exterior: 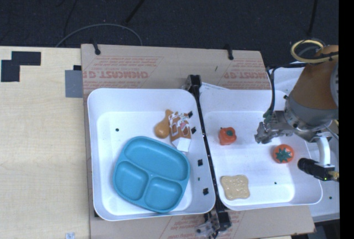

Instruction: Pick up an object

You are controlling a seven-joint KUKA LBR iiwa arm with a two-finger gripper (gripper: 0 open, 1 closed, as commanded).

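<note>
The right bin (251, 102) holds three small items. An orange-red toy tomato (227, 135) lies left of centre. A second orange piece with a green top (283, 153) sits toward the right wall. A tan slice of toast (235, 187) rests near the front edge. My gripper (265, 131) hangs low over this bin, between the two orange items and touching neither. Nothing shows in its grasp. The grey arm (312, 97) reaches in from the right.
The left bin (102, 121) carries a blue divided plate (150, 173) and a brown-and-white toy (176, 125) by the divider (199, 133). Cardboard lies under both bins. A black part (316, 167) sticks in over the right bin's right rim.
</note>
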